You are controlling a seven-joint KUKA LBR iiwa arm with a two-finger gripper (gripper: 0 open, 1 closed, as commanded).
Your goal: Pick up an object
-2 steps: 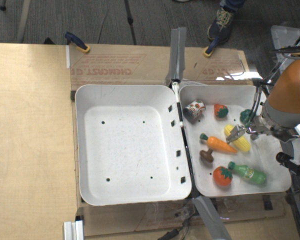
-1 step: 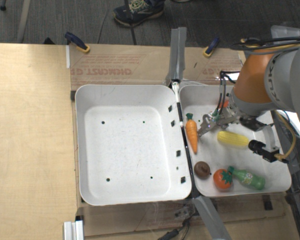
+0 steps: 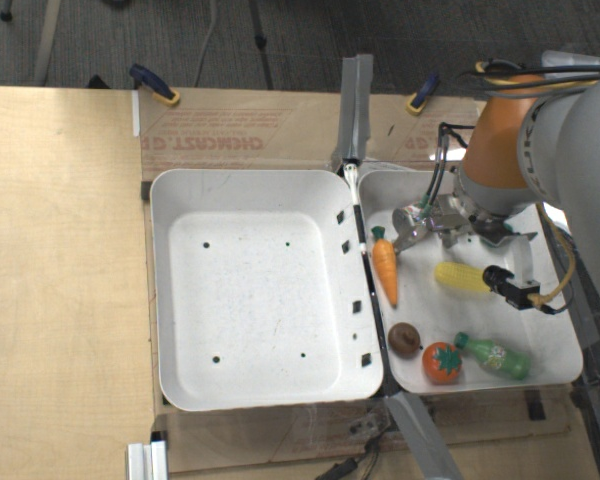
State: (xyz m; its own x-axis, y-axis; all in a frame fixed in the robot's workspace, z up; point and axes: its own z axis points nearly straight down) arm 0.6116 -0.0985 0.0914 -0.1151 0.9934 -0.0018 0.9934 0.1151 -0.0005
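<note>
In the right bin [image 3: 555, 368] lie an orange carrot [image 3: 384, 268] near its left wall, a yellow corn cob [image 3: 460, 277] in the middle, a brown round item [image 3: 404, 339], a red tomato [image 3: 442, 362] and a green bottle [image 3: 494, 357] along the front. My gripper [image 3: 408, 230] hangs low over the bin's back left, just right of the carrot's green top. Its metal fingers point left toward the carrot, and nothing shows between them.
The left bin [image 3: 170, 268] sits beside the right one, split from it by a grey divider post [image 3: 356, 108]. Clamps [image 3: 155, 83] hold the cardboard backing. The arm's orange band [image 3: 495, 143] and cables overhang the right bin's back right.
</note>
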